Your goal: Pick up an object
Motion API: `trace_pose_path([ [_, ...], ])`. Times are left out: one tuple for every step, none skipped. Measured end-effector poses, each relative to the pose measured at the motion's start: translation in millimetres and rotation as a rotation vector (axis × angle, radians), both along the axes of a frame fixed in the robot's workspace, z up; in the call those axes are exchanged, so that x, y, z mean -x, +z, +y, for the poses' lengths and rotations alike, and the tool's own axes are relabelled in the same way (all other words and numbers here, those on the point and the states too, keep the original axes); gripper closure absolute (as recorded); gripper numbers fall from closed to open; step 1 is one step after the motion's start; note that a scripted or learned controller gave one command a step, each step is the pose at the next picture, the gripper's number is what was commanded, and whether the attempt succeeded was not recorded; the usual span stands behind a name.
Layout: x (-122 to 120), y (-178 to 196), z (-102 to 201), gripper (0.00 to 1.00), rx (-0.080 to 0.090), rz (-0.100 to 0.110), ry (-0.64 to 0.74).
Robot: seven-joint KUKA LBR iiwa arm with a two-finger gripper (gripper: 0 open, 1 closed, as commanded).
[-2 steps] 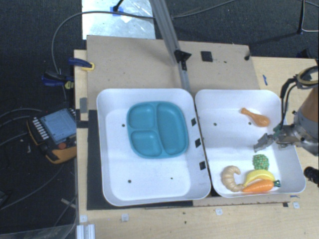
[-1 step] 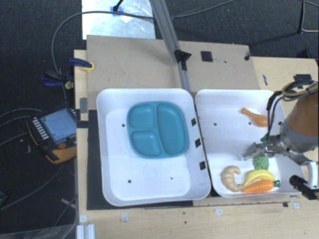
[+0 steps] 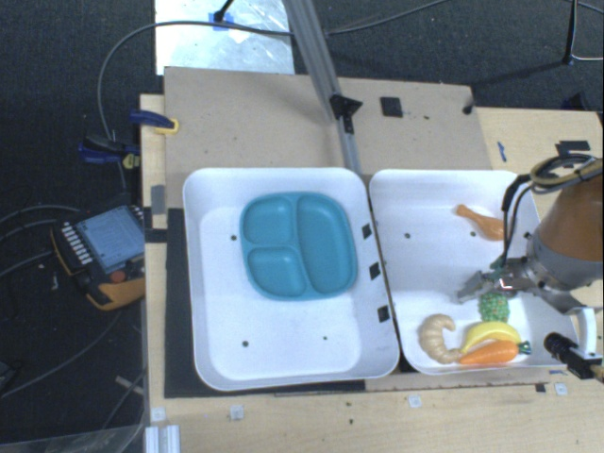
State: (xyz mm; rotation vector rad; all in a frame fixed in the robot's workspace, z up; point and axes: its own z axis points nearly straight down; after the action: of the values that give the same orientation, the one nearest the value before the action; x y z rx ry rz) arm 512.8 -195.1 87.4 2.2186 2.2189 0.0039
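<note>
I have the gripper (image 3: 493,286) low in the right bin (image 3: 415,201), finger state unreadable, directly above the green piece (image 3: 493,306); next comes a short descent and squeeze.

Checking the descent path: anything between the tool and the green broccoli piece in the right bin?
Nothing visible. The tool hovers right at the broccoli, no item between them. The banana, carrot and shrimp-like piece crowd just below it, close enough to get bumped.
</note>
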Motion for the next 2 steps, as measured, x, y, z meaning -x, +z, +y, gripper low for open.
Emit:
trace_pose_path([
  [-2.5,12.5,-0.8,1.00,0.004,-0.009,0.000],
  [-10.6,58.3,-3.7,1.00,0.001,-0.002,0.005],
])
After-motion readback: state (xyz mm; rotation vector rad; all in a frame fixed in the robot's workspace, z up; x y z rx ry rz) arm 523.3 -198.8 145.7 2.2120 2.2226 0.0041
